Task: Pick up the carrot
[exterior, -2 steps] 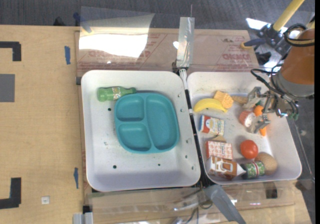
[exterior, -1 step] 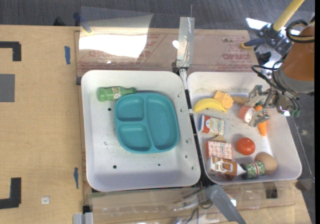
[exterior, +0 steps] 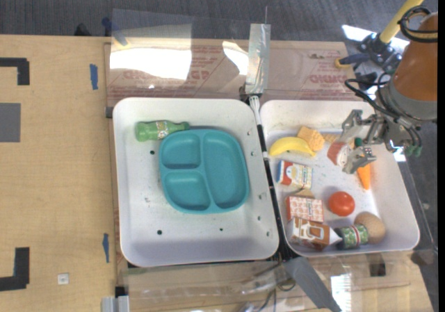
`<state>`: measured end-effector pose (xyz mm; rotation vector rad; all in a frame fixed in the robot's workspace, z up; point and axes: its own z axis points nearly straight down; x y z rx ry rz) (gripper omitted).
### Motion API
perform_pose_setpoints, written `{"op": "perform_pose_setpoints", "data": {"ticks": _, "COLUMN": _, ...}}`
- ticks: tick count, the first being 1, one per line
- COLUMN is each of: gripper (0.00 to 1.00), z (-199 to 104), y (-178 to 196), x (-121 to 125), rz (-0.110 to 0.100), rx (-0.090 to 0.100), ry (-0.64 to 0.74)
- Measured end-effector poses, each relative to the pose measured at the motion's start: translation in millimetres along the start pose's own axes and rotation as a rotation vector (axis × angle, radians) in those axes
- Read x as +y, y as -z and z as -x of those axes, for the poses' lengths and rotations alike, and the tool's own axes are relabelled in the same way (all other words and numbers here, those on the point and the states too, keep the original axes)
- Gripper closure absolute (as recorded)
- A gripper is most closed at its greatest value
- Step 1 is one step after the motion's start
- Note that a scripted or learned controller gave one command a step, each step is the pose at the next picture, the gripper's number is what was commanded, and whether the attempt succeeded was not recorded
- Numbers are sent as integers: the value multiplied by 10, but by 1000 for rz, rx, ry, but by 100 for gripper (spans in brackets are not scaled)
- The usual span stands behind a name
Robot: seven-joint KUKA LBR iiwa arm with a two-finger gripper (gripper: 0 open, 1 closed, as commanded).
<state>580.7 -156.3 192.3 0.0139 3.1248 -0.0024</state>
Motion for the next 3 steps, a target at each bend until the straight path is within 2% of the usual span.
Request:
{"op": "perform_pose_setpoints", "data": {"ticks": 1, "gripper": 100, "z": -964, "y": 975, "x": -715, "rz": -5, "rx": 5, "ry": 175}}
{"op": "perform_pose_setpoints", "data": {"ticks": 2, "gripper": 100, "z": -814, "y": -644, "x": -298, "rz": 1, "rx": 7, "ry": 473}}
{"op": "perform_pose_setpoints", "data": {"ticks": 3, "gripper": 100, "z": -806, "y": -71, "x": 141, "rz": 2, "rx": 4, "ry": 501}}
